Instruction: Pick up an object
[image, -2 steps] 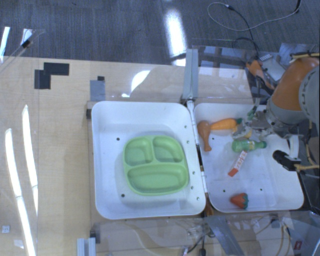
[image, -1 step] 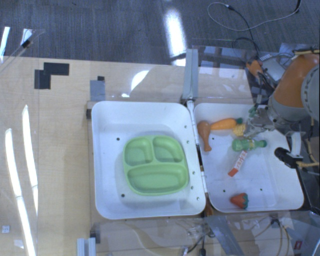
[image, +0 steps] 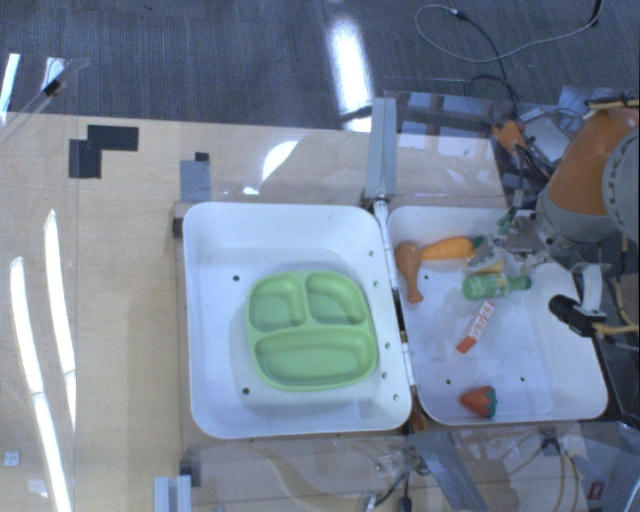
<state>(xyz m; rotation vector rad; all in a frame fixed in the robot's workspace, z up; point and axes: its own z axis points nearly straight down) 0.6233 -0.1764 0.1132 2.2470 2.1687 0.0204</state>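
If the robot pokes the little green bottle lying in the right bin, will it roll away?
Probably, a bit. The green bottle lies on its side and looks round, so a push from the side would likely roll it across the smooth white bin. It seems small and plastic, so likely light. The carrot and other pieces close beside it might stop it quickly.

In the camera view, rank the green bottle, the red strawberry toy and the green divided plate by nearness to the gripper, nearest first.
Measured from the gripper:
1. Green bottle, just below it in the right bin.
2. Red strawberry toy, at the right bin's near edge.
3. Green divided plate, in the left bin.
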